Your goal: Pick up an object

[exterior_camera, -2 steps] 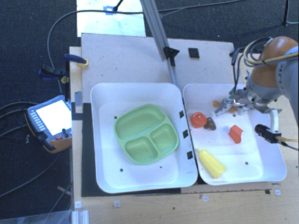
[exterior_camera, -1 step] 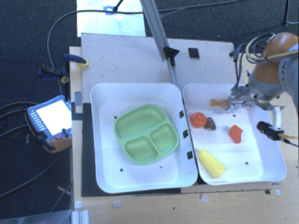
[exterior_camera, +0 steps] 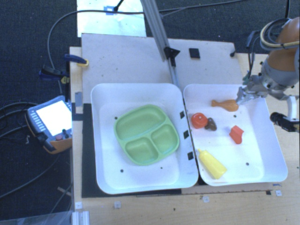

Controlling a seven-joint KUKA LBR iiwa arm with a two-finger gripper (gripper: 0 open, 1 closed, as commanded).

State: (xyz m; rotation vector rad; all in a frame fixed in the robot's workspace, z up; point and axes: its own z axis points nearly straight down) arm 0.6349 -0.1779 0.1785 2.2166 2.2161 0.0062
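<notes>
So the gripper (exterior_camera: pixel 243 95) is sitting right at the thick end of the toy drumstick (exterior_camera: pixel 226 105), near the back wall of the right bin (exterior_camera: pixel 272 125). Honestly I cannot tell whether it has clamped on anything or is just parked there; the tip is too small and blurry against the white plastic, so I'm not calling it a grab.

Taking the drumstick as the landmark: the orange-red round thing (exterior_camera: pixel 199 120) is in front of it and to its left, with a small brown lump (exterior_camera: pixel 211 123) touching that one's right side. The red block (exterior_camera: pixel 236 134) is in front of the drumstick and slightly right, well apart. The yellow bottle (exterior_camera: pixel 211 163) lies furthest off, down near the front wall. The left bin (exterior_camera: pixel 101 125) is way over to the drumstick's left and has the green divided plate (exterior_camera: pixel 147 134) in it.

What could go wrong, my guess: the drumstick is lying flat and tapers to a skinny handle, so a pinch right at the rounded end could squirt it out sideways. It's also close to the bin wall, so the hand could clip the rim or just nudge the thing along.

Count: two bins, one plate, one drumstick, one round orange-red piece, one brown lump, one red block, one yellow bottle. Five loose objects in the right bin.
</notes>
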